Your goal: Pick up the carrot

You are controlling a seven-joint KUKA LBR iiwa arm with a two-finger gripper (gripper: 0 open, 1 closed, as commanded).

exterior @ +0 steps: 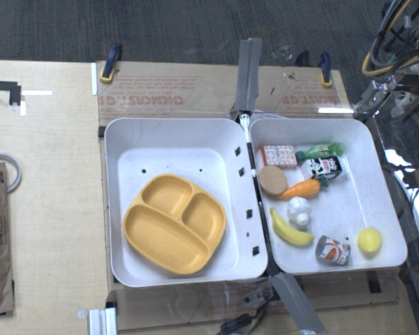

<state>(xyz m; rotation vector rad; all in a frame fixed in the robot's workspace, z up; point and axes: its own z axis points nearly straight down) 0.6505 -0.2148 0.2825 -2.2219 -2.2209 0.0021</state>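
Observation:
An orange carrot [302,188] with a green stub at its right end lies tilted in the middle of the right bin [377,187]. A round tan cookie-like disc [272,180] touches its left end, and a small black and white carton [324,167] lies just above its right end. A white garlic-like lump [299,210] sits right below it.
Also in the right bin are a red and white box [278,156], a green bottle [321,151], a banana [289,230], a small can [333,250] and a lemon [369,240]. The left bin [126,159] holds a yellow divided plate [174,222]. Cables and grey hardware [398,47] crowd the far right.

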